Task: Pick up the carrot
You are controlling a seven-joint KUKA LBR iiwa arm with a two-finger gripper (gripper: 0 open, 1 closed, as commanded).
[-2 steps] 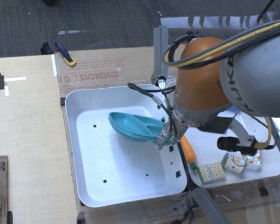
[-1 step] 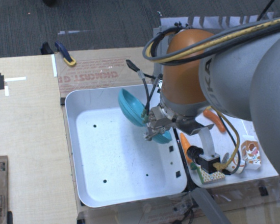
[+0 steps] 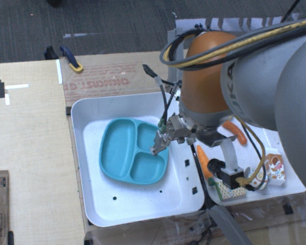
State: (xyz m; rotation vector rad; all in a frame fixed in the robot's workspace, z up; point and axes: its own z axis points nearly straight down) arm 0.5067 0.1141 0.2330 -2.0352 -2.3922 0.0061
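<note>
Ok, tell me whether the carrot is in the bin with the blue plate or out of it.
Out of it. The carrot lies in the right bin, past the wall that divides it from the left bin bearing the blue plate.

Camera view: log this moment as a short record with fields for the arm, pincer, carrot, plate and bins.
arm: grey arm with orange band, reaching in from the right over the bins
pincer: pincer over the right edge of the blue plate, nothing seen between its fingers
carrot: carrot lying in the right bin, near the wall between the bins, partly hidden by the arm
plate: blue divided plate in the left bin
left bin: white, left bin
right bin: right bin, also holds a small carton
task status: carrot not picked up
</note>
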